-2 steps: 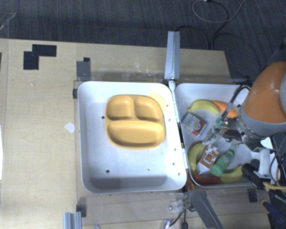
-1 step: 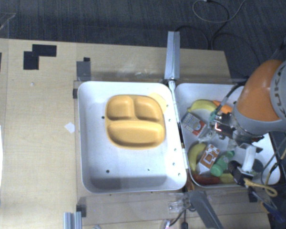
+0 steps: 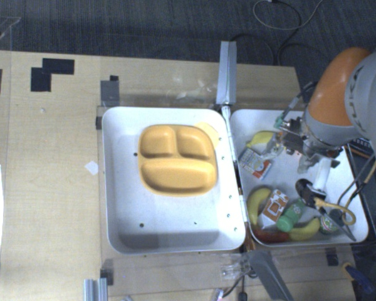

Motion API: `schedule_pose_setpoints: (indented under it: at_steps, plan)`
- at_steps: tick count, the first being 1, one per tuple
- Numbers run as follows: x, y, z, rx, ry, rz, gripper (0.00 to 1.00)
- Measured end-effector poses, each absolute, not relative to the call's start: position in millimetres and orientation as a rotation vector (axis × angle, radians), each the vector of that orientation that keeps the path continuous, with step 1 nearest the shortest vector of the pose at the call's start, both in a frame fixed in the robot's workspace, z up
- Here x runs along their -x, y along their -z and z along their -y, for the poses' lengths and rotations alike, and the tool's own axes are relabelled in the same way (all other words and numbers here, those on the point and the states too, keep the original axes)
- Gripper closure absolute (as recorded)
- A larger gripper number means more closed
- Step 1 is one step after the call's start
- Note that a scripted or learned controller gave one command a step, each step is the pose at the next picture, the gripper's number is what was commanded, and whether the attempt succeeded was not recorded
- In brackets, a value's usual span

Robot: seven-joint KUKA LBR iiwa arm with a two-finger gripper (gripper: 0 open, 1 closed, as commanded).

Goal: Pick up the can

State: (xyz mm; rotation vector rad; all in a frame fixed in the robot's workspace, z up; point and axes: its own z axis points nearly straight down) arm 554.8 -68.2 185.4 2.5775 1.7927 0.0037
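Entry, my claw [image 3: 287, 140]: it hangs over the far part of the right bin [image 3: 289, 175], beside a yellow fruit [image 3: 262, 138] and a small white-and-red packet [image 3: 255, 163]; how far open it is I cannot tell, and I see nothing in its hold. Item sought, the can [image 3: 329, 223]: as best I judge, the small dark round piece by the near right corner of that bin, well apart from me. Hazards: I stand over the wrong goods and may close on the packet or fruit; the can is crowded by a banana [image 3: 307, 229] and a green bottle [image 3: 291, 215], so a descent there may nudge neighbours, or the round wall may slip and roll. Appearance: dark, greenish with a metallic glint, seemingly on its side; label too small to read.
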Motion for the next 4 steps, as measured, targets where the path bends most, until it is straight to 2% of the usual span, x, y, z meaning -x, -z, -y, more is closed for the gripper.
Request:
schedule_pose_setpoints:
  at_steps: [1,2,3,4]
  plan:
    - [-491.7,-91,91,-2.630,-0.019,-1.693,0.00]
    - [-540.0,-93,146,-2.668,-0.005,-1.654,0.00]
    - [-590.5,-107,184,-2.921,-0.005,-1.152,0.00]
    - [-650.5,-132,191,-3.108,-0.008,-0.453,0.00]
